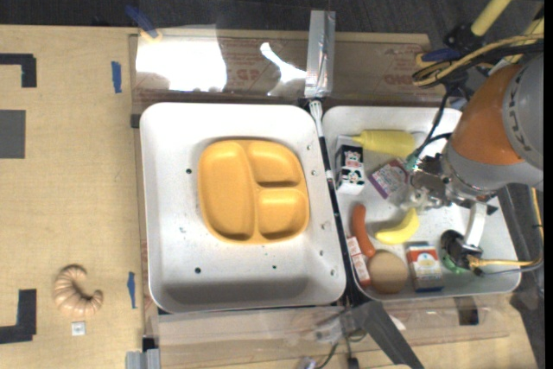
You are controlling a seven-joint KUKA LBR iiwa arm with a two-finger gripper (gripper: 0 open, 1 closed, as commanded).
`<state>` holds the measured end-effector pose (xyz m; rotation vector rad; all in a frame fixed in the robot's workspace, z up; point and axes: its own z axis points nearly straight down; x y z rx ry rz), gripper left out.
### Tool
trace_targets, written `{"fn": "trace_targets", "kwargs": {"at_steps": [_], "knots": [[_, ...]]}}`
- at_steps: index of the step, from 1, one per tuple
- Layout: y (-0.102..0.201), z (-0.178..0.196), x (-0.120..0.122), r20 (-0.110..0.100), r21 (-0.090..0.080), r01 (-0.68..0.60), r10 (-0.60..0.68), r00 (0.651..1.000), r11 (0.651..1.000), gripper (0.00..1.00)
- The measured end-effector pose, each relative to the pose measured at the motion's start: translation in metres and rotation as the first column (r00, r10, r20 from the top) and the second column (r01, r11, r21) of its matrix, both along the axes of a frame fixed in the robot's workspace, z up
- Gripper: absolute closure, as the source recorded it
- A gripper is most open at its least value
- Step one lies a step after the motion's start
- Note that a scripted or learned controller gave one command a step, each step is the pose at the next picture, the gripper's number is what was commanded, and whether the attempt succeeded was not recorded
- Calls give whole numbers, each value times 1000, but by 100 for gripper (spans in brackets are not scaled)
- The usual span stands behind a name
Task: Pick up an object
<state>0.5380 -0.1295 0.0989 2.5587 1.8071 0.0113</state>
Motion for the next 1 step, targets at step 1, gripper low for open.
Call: {"fn": "trace_targets", "kwargs": {"at_steps": [1], "knots": [[96, 131, 47, 0, 8, 15, -15, 1000, 1000, 100]]}}
